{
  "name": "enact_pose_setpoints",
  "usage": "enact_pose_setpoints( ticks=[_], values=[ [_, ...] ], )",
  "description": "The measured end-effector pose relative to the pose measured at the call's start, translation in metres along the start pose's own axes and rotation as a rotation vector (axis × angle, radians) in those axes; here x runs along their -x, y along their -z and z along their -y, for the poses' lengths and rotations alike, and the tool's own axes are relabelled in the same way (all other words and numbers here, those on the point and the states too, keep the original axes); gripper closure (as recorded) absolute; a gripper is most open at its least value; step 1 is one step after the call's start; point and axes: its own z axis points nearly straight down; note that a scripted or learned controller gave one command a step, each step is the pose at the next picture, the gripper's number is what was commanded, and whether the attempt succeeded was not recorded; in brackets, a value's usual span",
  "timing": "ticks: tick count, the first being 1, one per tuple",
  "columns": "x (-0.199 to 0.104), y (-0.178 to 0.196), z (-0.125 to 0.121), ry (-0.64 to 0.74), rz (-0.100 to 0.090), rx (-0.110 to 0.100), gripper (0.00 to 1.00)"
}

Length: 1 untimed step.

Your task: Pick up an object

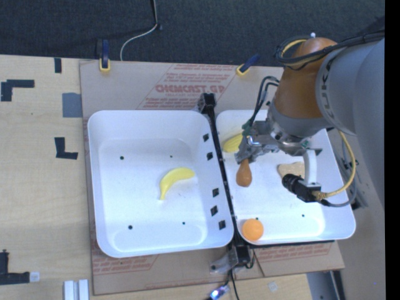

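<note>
Brown object (244,174) — long axis vertical — below gripper (248,156).

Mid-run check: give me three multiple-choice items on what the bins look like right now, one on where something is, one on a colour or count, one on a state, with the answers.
1. Where does the banana lie?
A. in the left bin
B. in the right bin
C. on the cardboard outside the bins

2. What colour is the ball near the right bin's front edge?
A. blue
B. orange
C. green

3. How does the brown object stand to the gripper?
A. it lies in the left bin, far from the gripper
B. it sits directly under the gripper, in the right bin
C. it rests on the black divider

Answers: 1 A, the banana lies mid-floor in the left bin. 2 B, the ball is plainly orange. 3 B, the brown object is right under the gripper, beside the divider; whether it is gripped cannot be told.
</note>
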Motion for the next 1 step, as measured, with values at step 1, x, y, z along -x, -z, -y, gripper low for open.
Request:
enact_pose_setpoints(
  ticks=[1],
  values=[
    [-0.0682,-0.0180,-0.0322,0.003,-0.001,-0.003,1.00]
  ],
)
